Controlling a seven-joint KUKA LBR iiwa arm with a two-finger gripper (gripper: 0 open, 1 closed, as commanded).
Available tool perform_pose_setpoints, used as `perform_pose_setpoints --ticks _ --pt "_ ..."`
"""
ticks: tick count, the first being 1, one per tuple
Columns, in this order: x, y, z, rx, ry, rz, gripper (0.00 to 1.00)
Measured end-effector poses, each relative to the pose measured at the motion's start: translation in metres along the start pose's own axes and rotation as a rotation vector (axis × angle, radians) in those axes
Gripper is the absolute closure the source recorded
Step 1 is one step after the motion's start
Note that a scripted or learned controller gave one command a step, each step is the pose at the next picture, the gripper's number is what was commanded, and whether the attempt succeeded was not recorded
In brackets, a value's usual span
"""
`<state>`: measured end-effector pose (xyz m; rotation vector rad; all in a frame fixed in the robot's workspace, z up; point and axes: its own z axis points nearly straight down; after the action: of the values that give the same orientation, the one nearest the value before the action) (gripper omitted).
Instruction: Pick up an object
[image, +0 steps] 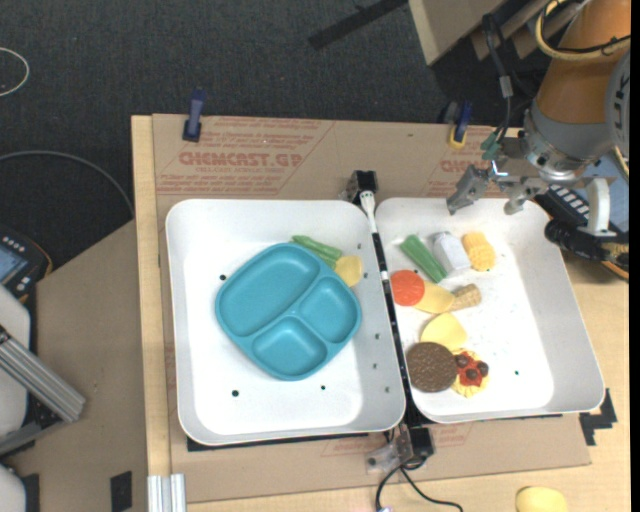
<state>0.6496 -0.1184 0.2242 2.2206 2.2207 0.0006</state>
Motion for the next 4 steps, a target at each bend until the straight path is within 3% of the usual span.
perform_pose_setpoints --ticks 1,2,3,4 --pt "-0.071 -0.021 -0.104 -0.011 -0.007 0.007 0.0" --pt "-0.109 -0.06 -0.165 -0.008 -0.005 0.005 0.0" --pt "-0.072 -0.087 0.071 0.017 0.007 0.0 0.0" --pt "-0.097 -0.047 0.142 0.002 0.017 -0.005 0.0"
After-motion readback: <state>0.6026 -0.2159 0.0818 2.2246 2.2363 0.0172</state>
